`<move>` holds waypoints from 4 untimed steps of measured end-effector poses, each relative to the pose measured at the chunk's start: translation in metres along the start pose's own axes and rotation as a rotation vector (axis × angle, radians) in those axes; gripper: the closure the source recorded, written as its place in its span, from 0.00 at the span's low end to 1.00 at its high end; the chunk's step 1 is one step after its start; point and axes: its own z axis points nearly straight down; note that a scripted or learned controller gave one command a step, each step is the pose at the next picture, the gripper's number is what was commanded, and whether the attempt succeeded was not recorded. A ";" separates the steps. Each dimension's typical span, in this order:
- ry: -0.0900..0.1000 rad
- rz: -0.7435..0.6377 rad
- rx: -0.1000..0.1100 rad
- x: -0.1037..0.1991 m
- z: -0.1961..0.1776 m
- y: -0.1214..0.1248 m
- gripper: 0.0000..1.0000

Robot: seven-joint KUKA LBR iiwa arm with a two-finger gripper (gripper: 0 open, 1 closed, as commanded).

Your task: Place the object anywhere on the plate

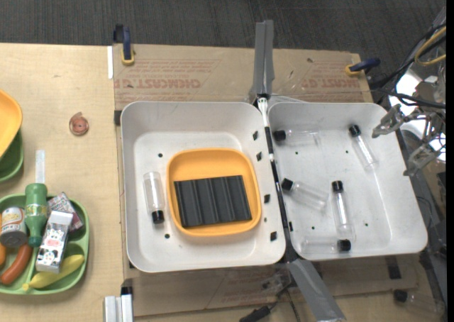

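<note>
An orange plate (213, 161), squarish with rounded corners, sits flat in the middle of the left bin (135, 171), carrying a dark ribbed slab (212, 200). A clear tube with a black cap (153, 197) lies just beside the plate's left rim, cap toward the bin's front edge.

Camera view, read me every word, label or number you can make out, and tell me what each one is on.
"CHEMCAST GP", red print, upside down, on the left part of the cardboard sheet behind the bins.
The same red print on the right part of the sheet, too faint to read in full.
Labels on the can and small carton in the green tray: too small to read.
</note>
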 end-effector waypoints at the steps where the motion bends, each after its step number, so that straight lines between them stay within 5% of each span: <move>1: 0.003 0.060 -0.002 0.052 -0.004 0.037 0.00; 2: 0.003 -0.304 -0.005 0.037 0.033 0.033 0.00; 3: 0.004 -0.318 -0.005 0.070 0.050 0.061 0.00; 4: 0.000 -0.616 -0.004 0.044 0.046 0.023 0.00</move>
